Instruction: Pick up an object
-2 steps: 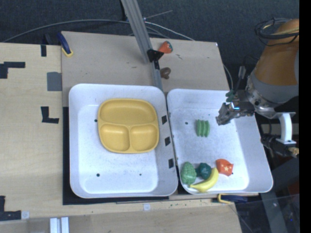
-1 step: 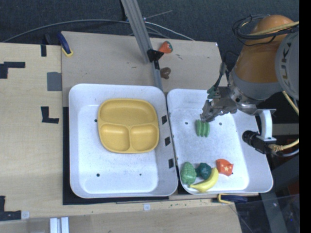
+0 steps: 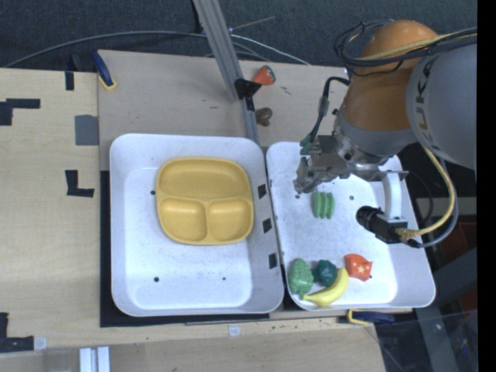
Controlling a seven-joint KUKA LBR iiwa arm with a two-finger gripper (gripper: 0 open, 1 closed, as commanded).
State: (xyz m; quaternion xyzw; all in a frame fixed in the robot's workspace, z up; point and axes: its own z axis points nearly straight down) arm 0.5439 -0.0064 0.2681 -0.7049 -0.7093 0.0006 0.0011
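Arm w/ orange band enters from the right, gripper [image 3: 310,178] low over the right bin [image 3: 411,285], upper-left part of it. Fingers' state: cannot tell, too dark and blurred at the tips. Nothing seen between them. Green ribbed toy vegetable [image 3: 322,204] lies on bin floor just beside and below the gripper; touching or apart, cannot tell. Rel. to that green piece: along the bin's near edge, lower down, a cluster of light green leafy toy [image 3: 299,274], dark green round toy [image 3: 325,272] and yellow banana [image 3: 332,291], all close together, the banana against the front wall. Red strawberry-like toy [image 3: 357,266] just right of the cluster. Left bin [image 3: 132,277] holds a yellow divided plate [image 3: 205,200], three compartments, well left of the green piece. Both bins sit on the counter [image 3: 46,231]. Small orange-red item [image 3: 265,74] on counter beyond the bins, by a slanted grey pole [image 3: 221,37].
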